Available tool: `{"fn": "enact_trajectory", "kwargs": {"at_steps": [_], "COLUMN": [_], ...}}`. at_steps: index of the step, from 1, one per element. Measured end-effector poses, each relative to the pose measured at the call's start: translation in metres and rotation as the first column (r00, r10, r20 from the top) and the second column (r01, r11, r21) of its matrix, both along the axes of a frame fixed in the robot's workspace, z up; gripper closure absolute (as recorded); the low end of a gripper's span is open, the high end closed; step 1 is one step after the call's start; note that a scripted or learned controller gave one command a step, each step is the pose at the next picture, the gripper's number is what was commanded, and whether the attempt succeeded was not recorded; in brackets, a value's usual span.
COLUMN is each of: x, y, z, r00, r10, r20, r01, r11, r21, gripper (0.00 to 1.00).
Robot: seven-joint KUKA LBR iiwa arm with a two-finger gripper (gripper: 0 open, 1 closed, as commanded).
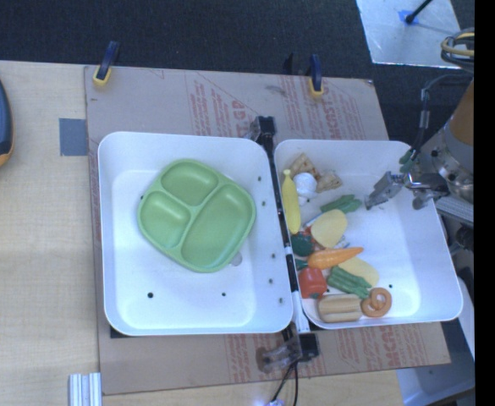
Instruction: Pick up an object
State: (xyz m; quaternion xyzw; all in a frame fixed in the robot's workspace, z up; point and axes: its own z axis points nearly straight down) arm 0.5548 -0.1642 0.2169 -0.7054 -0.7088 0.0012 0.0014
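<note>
1. Camera view, near edge first: right bin [437,252] holds the toy food pile along its left and front: a hot dog bun [339,308], pretzel [376,302], red pepper [311,282], carrot [335,257], green pods, yellow pieces, and a corn cob [290,201] against the left wall. Glossy moulded plastic shapes.
2. Gripper [381,194] hangs over the right bin's rear half, reaching in from the right, tilted down-left. Cannot tell if fingers are apart or together; nothing visibly between them. It is near the green bean [342,203], not touching.
3. Left bin [112,227] holds a light green three-compartment plate [198,215], sitting flat.
4. Both bins sit on a cardboard sheet [222,100] clamped at the far edge, on a wooden bench [27,252].
5. Farthest: dark floor.
</note>
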Motion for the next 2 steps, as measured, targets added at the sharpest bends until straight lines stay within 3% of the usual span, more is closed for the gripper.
{"fn": "enact_trajectory", "kwargs": {"at_steps": [1,2], "x": [0.029,-0.064], "y": [0.052,0.072], "z": [-0.115,-0.126], "r00": [1.0,1.0], "r10": [0.005,-0.002], "r20": [-0.008,-0.004], "r01": [-0.005,0.002], "r11": [1.0,1.0], "r21": [0.004,-0.001], "gripper": [0.0,0.0]}}
